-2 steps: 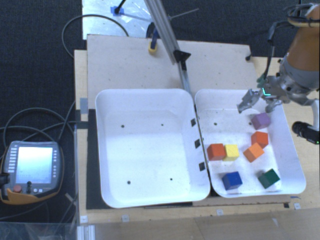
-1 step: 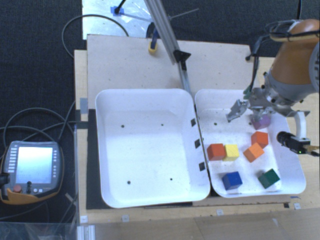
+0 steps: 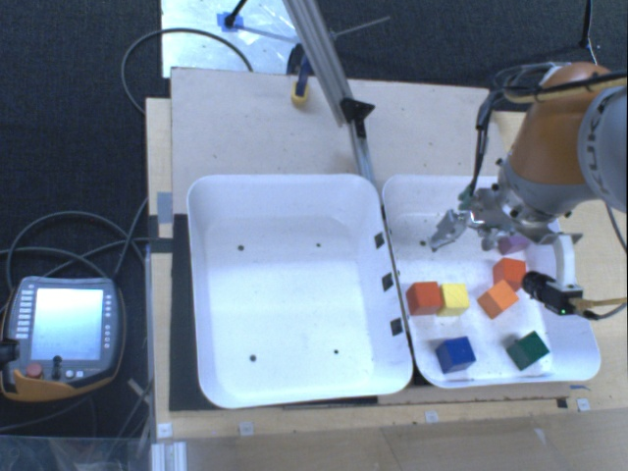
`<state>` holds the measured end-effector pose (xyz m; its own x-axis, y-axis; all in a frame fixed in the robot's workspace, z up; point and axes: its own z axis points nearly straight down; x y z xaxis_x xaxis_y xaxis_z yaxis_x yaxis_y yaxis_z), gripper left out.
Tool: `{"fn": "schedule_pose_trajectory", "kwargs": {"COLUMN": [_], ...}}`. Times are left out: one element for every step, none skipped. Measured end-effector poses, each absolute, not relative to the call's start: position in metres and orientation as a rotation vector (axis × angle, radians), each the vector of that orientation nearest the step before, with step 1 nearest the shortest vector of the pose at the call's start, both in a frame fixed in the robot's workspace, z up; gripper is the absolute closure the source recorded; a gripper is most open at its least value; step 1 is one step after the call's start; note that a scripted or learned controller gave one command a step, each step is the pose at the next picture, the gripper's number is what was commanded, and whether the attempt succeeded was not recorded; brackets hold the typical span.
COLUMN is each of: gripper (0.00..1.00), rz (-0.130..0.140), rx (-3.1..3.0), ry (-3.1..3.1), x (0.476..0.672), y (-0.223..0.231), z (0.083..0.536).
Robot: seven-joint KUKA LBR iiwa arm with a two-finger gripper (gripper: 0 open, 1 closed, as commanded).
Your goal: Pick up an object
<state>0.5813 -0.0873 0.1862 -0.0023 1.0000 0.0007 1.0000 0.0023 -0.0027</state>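
Reaching in from the right, grey arm [image 3: 574, 135] with orange band hanging over the right bin [image 3: 412, 199]; gripper [image 3: 449, 230] hovering above the far part of that bin, over bare white floor; fingers appearing slightly parted, nothing lying between them; gripping nothing.

Sitting in the right bin, toward its near half: red-orange block [image 3: 424, 297] touching yellow block [image 3: 454, 298] on its right; orange block [image 3: 497, 298] lying tilted a little further right, with another red-orange block [image 3: 509, 270] just behind it, partly under the wrist; small purple piece [image 3: 514, 246] peeking out beneath the arm, too hidden for telling its shape; blue block [image 3: 455, 353] lying near the front wall; green block [image 3: 528, 349] lying to its right, near the front right corner; all blocks resting apart from the gripper.

Lying beside it, left bin [image 3: 211, 199] sharing a middle edge with the right one; small dark specks dotting its floor.

Standing behind the bins, slanted metal pole [image 3: 319, 42] crossing the bench [image 3: 245, 116]; resting off the bench at far left, teach pendant [image 3: 61, 337] with a lit screen, cables trailing around it.
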Motion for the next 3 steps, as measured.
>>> {"fn": "schedule_pose_trajectory", "kwargs": {"gripper": [0.0,1.0,1.0], "rz": [0.004,-0.004,-0.008], "rx": [-2.216,-2.219,-2.219], "ry": [-2.221,-2.228,-2.232], "x": [0.572,0.575,0.579], "y": [-0.086,-0.086,-0.078], "z": [0.128,0.143,0.202]}}
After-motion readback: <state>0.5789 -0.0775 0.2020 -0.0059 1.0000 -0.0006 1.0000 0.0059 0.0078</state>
